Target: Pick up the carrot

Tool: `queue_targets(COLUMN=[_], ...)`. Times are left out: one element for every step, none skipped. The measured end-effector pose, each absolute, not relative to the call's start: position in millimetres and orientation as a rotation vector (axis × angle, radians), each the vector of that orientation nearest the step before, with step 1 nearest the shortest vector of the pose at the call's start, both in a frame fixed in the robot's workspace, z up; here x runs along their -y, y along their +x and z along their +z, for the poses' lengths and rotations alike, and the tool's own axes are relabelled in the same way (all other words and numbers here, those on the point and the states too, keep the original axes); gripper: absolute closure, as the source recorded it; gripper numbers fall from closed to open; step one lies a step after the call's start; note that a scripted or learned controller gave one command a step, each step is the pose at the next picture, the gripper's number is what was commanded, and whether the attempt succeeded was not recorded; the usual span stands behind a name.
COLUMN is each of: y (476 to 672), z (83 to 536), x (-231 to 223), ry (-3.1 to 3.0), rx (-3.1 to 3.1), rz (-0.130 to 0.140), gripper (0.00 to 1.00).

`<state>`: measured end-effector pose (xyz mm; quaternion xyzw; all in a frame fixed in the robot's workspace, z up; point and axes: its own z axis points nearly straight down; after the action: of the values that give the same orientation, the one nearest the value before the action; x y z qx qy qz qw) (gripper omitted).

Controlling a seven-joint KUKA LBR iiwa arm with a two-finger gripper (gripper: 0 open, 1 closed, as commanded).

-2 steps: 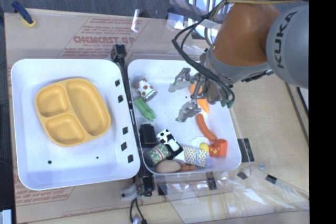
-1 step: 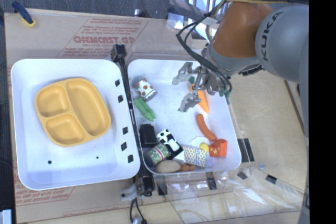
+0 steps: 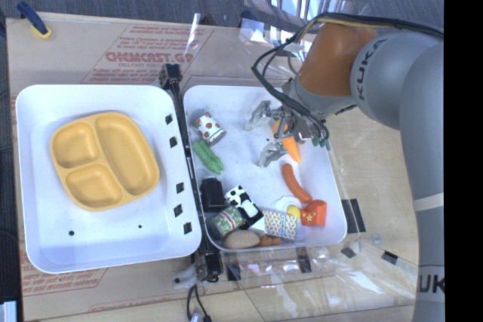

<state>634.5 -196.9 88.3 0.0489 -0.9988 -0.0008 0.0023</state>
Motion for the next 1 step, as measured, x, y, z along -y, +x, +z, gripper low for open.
queue_targets(y=[638.6], z=[103.5], x=[195.2], ry=[0.164], rx=[3.144], rz=[0.002], gripper=[1.0])
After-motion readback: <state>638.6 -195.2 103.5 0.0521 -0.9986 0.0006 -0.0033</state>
